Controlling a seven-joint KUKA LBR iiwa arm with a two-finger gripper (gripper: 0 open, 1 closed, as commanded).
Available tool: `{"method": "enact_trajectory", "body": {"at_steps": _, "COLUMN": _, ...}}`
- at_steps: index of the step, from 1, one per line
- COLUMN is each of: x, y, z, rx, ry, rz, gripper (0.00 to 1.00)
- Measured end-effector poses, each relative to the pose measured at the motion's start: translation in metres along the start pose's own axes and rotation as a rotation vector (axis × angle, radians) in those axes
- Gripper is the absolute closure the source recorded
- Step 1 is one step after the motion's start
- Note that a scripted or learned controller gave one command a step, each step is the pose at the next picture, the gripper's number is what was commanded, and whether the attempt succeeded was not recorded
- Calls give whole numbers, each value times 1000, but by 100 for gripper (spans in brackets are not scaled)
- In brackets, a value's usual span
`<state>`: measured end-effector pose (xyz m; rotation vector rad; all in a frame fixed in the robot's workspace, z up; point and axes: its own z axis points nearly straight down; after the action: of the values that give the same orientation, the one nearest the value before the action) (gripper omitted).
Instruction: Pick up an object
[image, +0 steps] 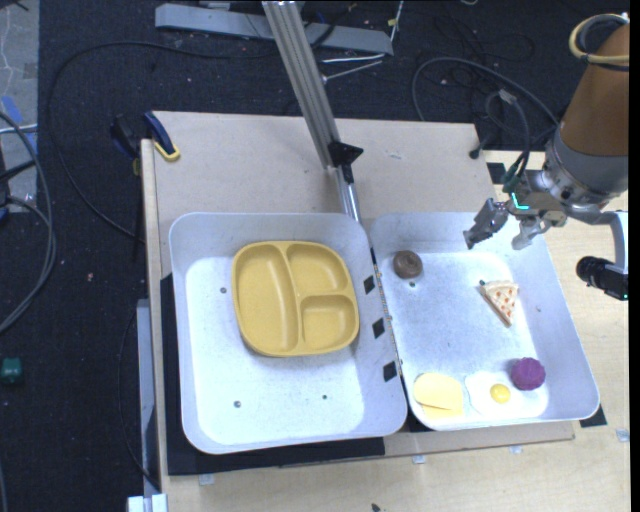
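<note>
Gripper hangs over right bin's far edge, fingers spread, pinching nothing. You see pizza slice below it, possibly plastic; brown ball sits left.

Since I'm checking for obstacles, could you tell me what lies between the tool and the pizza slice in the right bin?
In the camera view, nothing: only bare white bin floor separates the tool from the pizza slice.

Two bins, one plate, five foods
</note>
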<state>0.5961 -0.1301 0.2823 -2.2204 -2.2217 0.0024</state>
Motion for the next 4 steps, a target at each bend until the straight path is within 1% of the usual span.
{"method": "enact_trajectory", "body": {"at_steps": 1, "x": 0, "y": 0, "z": -1, "rx": -1, "ry": 0, "rz": 0, "gripper": 0}}
{"method": "enact_trajectory", "body": {"at_steps": 2, "x": -3, "y": -1, "z": 63, "rx": 3, "ry": 1, "rz": 2, "gripper": 0}}
{"method": "enact_trajectory", "body": {"at_steps": 4, "x": 15, "y": 9, "z": 169, "rx": 3, "ry": 1, "rz": -2, "gripper": 0}}
